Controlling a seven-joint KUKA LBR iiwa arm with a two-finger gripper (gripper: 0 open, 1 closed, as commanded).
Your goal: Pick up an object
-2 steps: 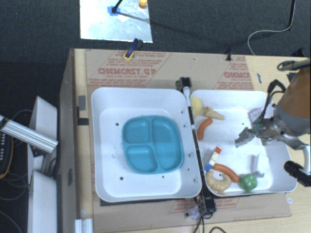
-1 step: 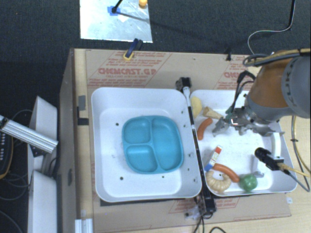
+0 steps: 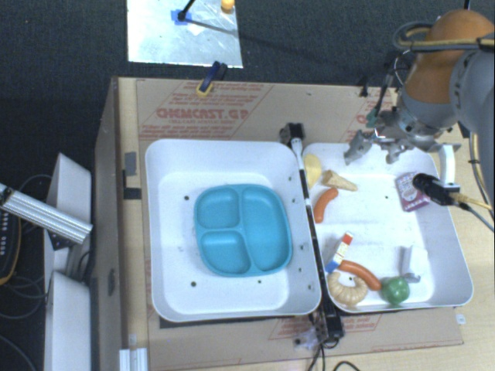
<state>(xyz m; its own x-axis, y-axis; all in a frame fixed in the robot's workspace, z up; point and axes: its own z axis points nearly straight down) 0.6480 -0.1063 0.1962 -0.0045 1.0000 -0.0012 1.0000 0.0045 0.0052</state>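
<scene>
On my feed the left bin (image 3: 166, 207) holds a blue divided tray (image 3: 242, 230). In the right bin (image 3: 448, 246) I see a small sausage (image 3: 325, 203) near the divider, a longer sausage (image 3: 361, 273) against a bagel (image 3: 348, 291) at the front, a green ball (image 3: 395, 290) beside them, and a purple packet (image 3: 411, 192). My claw (image 3: 377, 149) hovers over the back rim, spread wide, gripping nothing

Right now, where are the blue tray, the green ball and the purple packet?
blue tray (image 3: 243, 230): camera view, on its middle divider.
green ball (image 3: 395, 290): camera view, on its top.
purple packet (image 3: 410, 192): camera view, on its flat face.
</scene>
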